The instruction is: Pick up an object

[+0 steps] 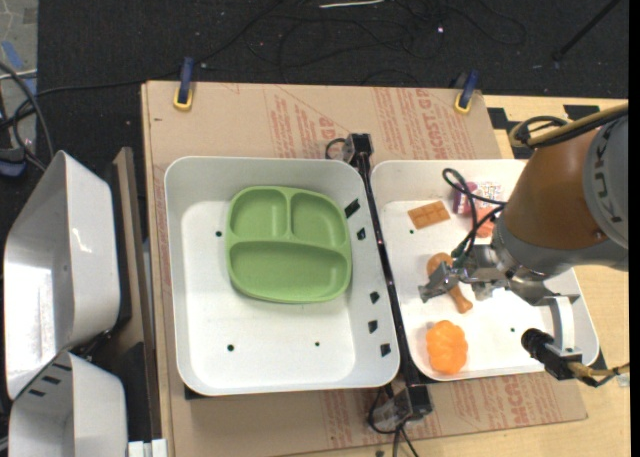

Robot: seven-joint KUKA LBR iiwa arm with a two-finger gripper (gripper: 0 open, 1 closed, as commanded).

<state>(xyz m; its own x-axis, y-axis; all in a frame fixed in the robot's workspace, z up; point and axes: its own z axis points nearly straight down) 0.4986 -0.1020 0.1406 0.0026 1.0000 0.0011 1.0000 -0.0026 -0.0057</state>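
Cardboard, flat and brown with red print, covers the desk (pixel 300 125), held at its far edge by two yellow-handled clamps (pixel 183 95). Two shallow white bins sit on it side by side, smooth plastic with rounded corners. The left bin (pixel 200 345) holds one pale green divided plate (pixel 290 243), matte, with three compartments: two small ones at the far side and one long one nearer the camera.

The right bin (pixel 405 185) holds several small things. One orange lump (pixel 447 345), rounded and a little bumpy, lies near its front edge. One flat tan rectangle (pixel 428 214), like a cracker, lies toward the back. One brown piece with a knobbed end (pixel 447 280) lies in the middle, and one small purplish object (pixel 462 197) with a dark looped cord sits near the back, beside a bit of printed packaging.

The grey metal hand (pixel 447 283) reaches in from the right, its tip right at the brown piece, touching or just over it; whether its fingers are spread or closed cannot be told, nor whether it grips anything. The orange lump lies just in front of the hand, apart from it. Behind the hand rises the arm's glossy orange band (pixel 550 200).
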